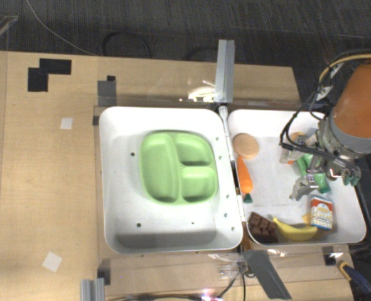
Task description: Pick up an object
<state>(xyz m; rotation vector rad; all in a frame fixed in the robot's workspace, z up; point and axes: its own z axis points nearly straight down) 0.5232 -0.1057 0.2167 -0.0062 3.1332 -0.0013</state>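
The gripper hangs low in the right bin, its metal fingers apparently parted around nothing, just beside a green object that the wrist partly hides. That green piece looks small, light and rigid, probably plastic, so a pinch across its narrow width should hold. The banana and small carton near the front wall are alternatives.

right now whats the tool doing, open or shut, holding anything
Tool: low in the right bin, at a green object; open or shut cannot be told, and no hold is visible.
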